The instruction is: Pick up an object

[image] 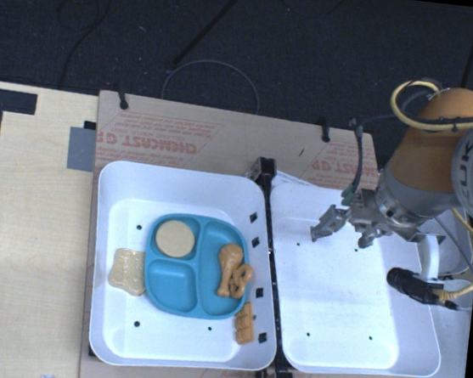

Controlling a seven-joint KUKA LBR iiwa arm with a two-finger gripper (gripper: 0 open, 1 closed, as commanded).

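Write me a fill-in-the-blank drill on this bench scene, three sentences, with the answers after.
1. The blue tray lies in the ____ bin.
2. The round cookie sits in a compartment of the ____.
3. The gripper hangs over the ____ bin.

Answers: left; tray; right

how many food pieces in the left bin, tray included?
4. Round cracker in the blue tray's upper-left compartment; pretzel-like piece in its right compartment; pale slice on the bin floor against the tray's left edge; small brown piece off its lower-right corner. None looks hidden.
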